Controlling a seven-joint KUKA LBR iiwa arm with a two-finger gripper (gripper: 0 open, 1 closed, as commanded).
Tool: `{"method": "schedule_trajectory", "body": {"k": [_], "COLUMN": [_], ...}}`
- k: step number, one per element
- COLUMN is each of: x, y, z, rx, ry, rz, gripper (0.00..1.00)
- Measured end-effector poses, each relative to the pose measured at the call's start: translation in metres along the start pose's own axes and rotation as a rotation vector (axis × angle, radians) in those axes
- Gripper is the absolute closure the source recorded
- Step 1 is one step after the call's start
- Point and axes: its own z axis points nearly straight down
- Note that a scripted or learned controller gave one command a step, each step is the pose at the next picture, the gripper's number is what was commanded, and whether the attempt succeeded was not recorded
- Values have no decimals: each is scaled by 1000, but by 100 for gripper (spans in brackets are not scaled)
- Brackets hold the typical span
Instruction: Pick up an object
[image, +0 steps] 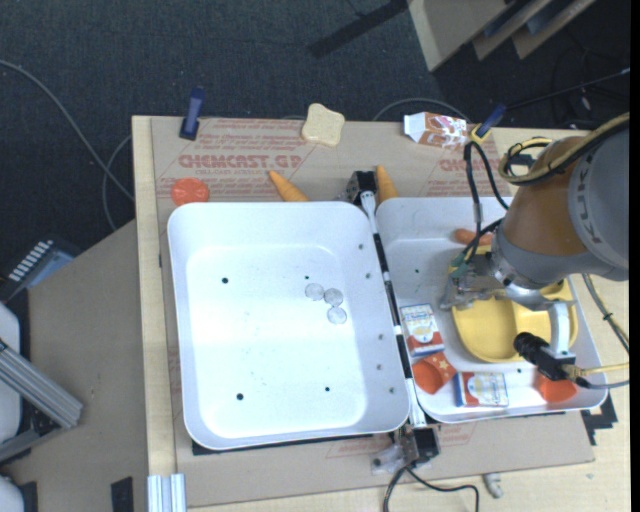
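Note:
My gripper (464, 287) is low inside the right bin (405, 230), at the left edge of a yellow curved object (488, 332). The grey arm and its orange band (535, 215) hide much of the bin's right half. Just below the gripper lies a small white and red carton (419, 328). A red lump (431, 375) and a second carton (485, 390) lie near the bin's front. An orange-red piece (556, 388) sits at the front right. An orange tip (464, 237) pokes out beside the arm.
The left bin (200, 300) holds three small clear discs (326, 302). On the bench behind the bins lie a blue clip (191, 113), a bread-shaped piece (322, 124), an orange disc (189, 190), a carrot (288, 187) and a small carton (437, 128).

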Motion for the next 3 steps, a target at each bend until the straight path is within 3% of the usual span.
{"method": "schedule_trajectory", "body": {"k": [1,2,3], "x": [90,89,37], "y": [-10,-10,-14], "z": [-116,-115,-86], "rx": [4,6,8], "ry": [-8,-9,-9], "rz": [2,3,5], "gripper": [100,0,0]}}
